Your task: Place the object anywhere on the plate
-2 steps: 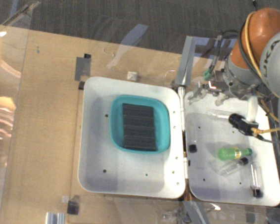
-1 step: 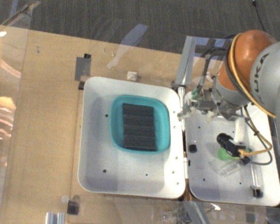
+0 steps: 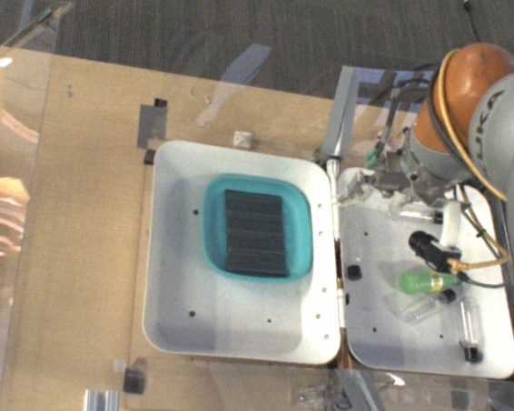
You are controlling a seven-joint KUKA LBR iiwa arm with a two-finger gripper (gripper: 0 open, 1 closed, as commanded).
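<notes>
A teal plate [image 3: 301, 241] with a dark ridged slab on it lies in the left bin [image 3: 168, 309]. In the right bin [image 3: 370, 344] a green object [image 3: 424, 282] with a dark tip rests right of the middle. My gripper [image 3: 370, 183] hangs over the right bin's far left corner, up and to the left of the green object and apart from it. Nothing can be seen in the gripper's grasp. The arm's grey body and orange band cover the bin's far right part.
A small black cube [image 3: 352, 271] sits near the right bin's left wall. A clear piece [image 3: 413, 308] lies just below the green object. A clear tube with a black end [image 3: 469, 337] lies near the right wall.
</notes>
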